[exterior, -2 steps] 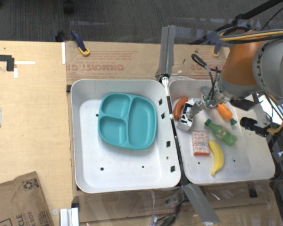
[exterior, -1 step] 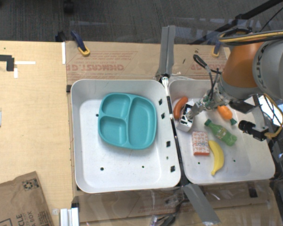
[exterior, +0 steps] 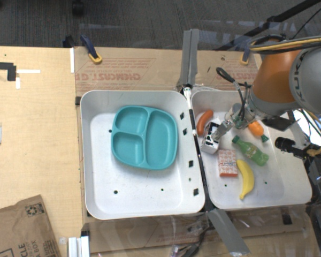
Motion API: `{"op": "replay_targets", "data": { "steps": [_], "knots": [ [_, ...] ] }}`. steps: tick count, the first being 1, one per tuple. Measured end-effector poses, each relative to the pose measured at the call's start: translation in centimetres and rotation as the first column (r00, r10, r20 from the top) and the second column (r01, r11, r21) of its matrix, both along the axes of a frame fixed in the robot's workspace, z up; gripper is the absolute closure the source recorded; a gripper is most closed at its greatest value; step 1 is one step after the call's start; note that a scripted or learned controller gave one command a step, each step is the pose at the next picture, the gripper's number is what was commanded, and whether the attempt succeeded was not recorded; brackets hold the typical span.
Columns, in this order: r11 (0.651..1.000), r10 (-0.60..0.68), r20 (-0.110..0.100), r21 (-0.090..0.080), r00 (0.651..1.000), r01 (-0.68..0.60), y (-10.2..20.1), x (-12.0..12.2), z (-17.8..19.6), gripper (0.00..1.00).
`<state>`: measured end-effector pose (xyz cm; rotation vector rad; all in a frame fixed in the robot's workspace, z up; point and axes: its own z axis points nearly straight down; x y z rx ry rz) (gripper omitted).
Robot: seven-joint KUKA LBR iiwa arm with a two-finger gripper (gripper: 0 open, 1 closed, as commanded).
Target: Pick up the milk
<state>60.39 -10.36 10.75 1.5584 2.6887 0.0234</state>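
Cardboard sheeting covers the bench (exterior: 37,143), and on it sit two shallow white plastic bins side by side. The left bin (exterior: 96,191) carries a teal three-compartment plate (exterior: 145,137). The right bin (exterior: 278,194) carries the clutter, and the grey arm with its orange band (exterior: 281,79) reaches in over it from the right.

Within that right bin lie a yellow banana (exterior: 246,179), a green bottle (exterior: 250,149), a red-and-white flat packet (exterior: 227,163), an orange-red sausage-shaped toy (exterior: 204,121) and a small orange piece (exterior: 255,128) just beside the wrist.

What I take to be the milk, a small white carton with dark print (exterior: 210,136), stands against the bin's left wall, just above the packet. The two-finger gripper (exterior: 220,134) is low and right up against the carton's right side; whether its fingers are spread or closed I cannot tell at this angle.

To do this well, the fingers should straddle the carton squarely across its narrow faces, clear of the wall and packet, close firmly, then lift straight up.
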Motion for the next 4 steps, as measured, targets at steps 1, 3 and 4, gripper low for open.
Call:
{"op": "replay_targets", "data": {
  "steps": [1, 3, 4],
  "knots": [
    [0.982, -0.188, -0.036, 0.003, 0.982, 0.188, 6.9, 3.2, 8.5, 0.0],
    [0.986, 0.166, -0.037, 0.004, 0.985, -0.166, 3.4, -5.4, 9.2, 0.0],
    [1.0, -0.025, -0.031, 0.003, 0.999, 0.025, 0.0, -0.1, 0.8, 0.0]
  ]
}}
